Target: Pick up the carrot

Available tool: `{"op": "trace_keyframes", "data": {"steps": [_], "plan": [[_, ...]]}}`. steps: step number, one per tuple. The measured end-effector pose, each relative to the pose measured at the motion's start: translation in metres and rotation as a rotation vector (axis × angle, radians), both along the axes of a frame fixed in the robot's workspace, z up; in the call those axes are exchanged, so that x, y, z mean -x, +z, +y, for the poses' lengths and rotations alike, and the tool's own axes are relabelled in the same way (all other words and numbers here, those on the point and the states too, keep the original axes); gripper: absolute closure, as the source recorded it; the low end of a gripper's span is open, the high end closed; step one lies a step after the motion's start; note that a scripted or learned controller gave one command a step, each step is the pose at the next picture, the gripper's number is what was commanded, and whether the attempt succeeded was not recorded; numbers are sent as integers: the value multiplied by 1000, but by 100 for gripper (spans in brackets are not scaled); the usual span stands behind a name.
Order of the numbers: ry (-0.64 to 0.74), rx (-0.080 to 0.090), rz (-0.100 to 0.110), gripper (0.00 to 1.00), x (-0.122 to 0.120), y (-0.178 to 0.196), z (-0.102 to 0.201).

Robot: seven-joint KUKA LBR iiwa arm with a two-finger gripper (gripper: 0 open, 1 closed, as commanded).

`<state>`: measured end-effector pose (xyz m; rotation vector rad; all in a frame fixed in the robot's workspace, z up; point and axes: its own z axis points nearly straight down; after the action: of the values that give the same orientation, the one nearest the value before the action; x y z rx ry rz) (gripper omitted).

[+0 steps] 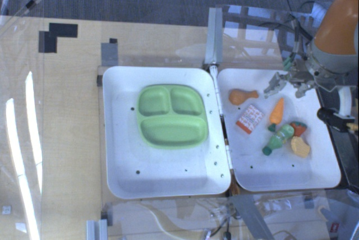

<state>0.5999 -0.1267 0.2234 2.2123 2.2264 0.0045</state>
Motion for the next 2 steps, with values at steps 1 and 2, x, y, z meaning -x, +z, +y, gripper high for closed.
{"op": "trace_keyframes", "data": {"steps": [1, 2], "plan": [[-60, 2, -4, 0, -26, -136, -60], [-58, 2, -12, 100, -29, -122, -58]]}}
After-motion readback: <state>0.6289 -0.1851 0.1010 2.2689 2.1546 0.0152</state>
